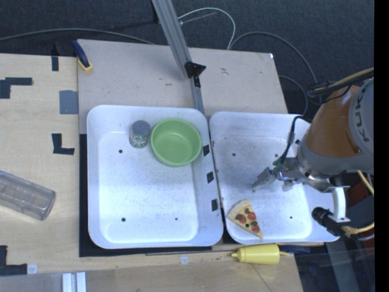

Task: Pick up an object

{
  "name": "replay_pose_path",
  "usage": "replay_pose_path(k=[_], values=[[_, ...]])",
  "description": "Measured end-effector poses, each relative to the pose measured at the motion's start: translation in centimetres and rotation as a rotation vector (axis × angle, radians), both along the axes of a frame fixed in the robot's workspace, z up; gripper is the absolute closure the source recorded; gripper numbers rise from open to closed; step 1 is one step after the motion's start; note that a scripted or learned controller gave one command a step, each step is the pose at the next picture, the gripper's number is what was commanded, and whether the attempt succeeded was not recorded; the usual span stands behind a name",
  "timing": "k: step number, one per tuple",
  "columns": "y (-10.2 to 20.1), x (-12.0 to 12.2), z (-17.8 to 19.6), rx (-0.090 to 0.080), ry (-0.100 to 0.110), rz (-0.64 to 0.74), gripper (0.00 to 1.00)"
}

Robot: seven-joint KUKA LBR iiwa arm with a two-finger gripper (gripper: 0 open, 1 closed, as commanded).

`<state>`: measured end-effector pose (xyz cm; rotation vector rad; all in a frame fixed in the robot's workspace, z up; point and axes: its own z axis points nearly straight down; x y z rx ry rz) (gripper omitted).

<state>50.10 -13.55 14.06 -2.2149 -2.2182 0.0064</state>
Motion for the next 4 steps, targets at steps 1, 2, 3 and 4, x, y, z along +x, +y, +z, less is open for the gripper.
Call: replay_pose_path(k=[1, 2, 3, 4], values=[[0.0, 0.0, -5.1, -0.003, -0.008, -0.001, 0.0], [0.1, 0.0, -4.0, -0.001, -0.006, 0.0, 1.0], [-0.7, -0.2, 1.9, -0.003, -0.011, -0.001, 1.0], [-1.0, 0.5, 6.3, -0.003, -0.01, 0.0, 1.0]])
